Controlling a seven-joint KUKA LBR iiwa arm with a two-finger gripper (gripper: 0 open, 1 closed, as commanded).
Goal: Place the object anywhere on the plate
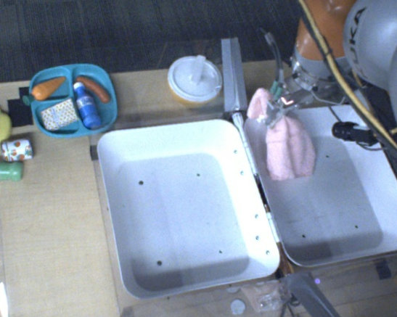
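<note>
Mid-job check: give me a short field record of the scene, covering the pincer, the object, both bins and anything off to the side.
pincer: at the far left corner of the right bin, at the top of the pink cloth
object: soft pink cloth, hanging or lying below the pincer; grip unclear
right bin: shallow white bin, holds the cloth
left bin: shallow white bin
plate: blue divided plate with toy food, on the bench left of the bins
other: white lidded cup behind the left bin

Cloth [289, 150] in right bin [356, 234]
</note>
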